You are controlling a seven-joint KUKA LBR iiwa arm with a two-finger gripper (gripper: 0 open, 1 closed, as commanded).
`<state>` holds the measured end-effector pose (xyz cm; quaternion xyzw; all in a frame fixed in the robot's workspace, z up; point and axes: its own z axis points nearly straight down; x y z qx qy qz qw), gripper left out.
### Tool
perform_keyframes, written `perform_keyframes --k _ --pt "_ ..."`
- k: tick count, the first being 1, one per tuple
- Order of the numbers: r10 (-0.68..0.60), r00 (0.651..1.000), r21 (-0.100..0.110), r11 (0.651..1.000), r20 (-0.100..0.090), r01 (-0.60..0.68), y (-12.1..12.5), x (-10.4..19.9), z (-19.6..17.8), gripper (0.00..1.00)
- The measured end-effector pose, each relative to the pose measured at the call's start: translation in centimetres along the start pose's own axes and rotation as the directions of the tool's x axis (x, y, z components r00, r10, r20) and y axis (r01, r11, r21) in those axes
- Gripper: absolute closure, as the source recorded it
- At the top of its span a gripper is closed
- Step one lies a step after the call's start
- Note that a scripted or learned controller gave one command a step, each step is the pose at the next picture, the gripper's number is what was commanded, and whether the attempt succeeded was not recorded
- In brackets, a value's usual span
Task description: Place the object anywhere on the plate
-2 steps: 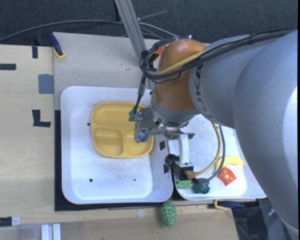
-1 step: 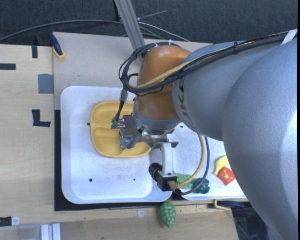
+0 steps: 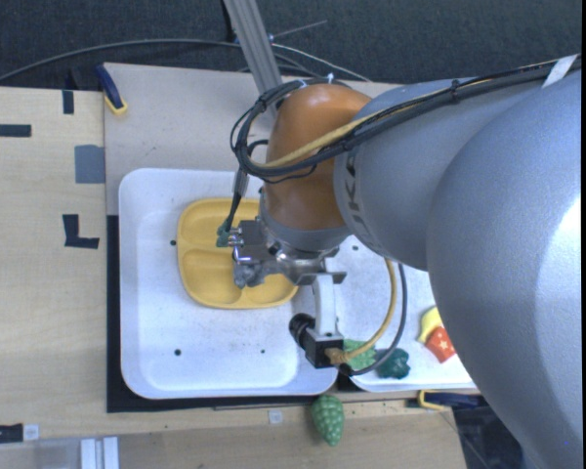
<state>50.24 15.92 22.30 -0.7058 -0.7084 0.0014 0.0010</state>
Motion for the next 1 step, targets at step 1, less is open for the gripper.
perform_keyframes --k 1 --pt "0.001 1.0 0.0 1.0 0.0 -0.001 -0.02 -0.02 -0.01 0.0"
